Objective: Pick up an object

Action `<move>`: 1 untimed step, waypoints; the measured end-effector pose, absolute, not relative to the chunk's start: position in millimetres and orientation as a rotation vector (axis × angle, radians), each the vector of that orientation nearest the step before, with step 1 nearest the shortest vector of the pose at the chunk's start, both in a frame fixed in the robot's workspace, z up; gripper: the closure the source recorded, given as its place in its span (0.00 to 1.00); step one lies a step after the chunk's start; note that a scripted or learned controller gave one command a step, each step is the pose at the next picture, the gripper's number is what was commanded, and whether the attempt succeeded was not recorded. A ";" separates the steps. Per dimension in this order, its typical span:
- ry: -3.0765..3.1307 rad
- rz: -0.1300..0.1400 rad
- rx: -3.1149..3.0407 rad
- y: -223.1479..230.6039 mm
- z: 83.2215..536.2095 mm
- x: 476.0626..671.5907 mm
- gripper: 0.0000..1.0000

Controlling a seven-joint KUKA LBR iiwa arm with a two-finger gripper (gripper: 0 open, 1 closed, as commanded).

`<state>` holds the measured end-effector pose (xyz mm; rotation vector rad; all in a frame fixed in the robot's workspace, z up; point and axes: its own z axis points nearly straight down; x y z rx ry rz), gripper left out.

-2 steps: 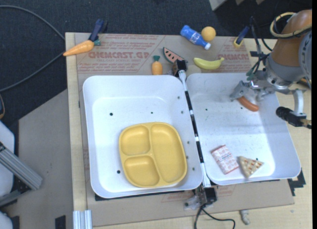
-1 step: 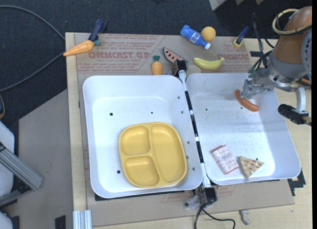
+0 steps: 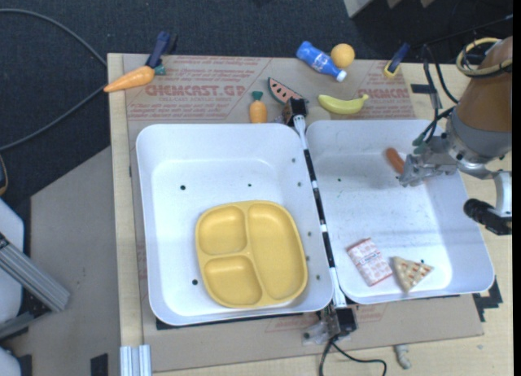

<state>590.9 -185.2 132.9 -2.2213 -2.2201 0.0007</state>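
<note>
Jaws [image 3: 409, 172] down low in the right-hand shallow white bin [image 3: 456, 285], at the end of the grey arm with the orange band [image 3: 487, 110] reaching in from the right. How far apart they stand, I cannot tell at this size. Just beside them, toward the bin's back, lies a small reddish-orange sausage-shaped toy [image 3: 394, 158], right at the tips, though whether it is touched or gripped cannot be made out. Nearer the front of that same bin sit a red-and-white printed packet [image 3: 369, 261] and, just beside it, a tan pizza-slice toy [image 3: 412, 272], both well apart from the jaws.

Over in the left white bin [image 3: 163, 203] rests a yellow three-compartment plastic tray [image 3: 251, 251]. Behind the bins, on the cardboard-covered tabletop [image 3: 203, 85]: an orange toy carrot [image 3: 130, 80], a smaller orange carrot piece [image 3: 258, 111], a watermelon slice toy [image 3: 281, 89], a yellow banana [image 3: 343, 103], a blue bottle [image 3: 318, 60] and a yellow-orange ball [image 3: 343, 54].
</note>
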 end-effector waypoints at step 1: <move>-2.220 0.000 -2.221 -185.0 132.8 590.9 0.00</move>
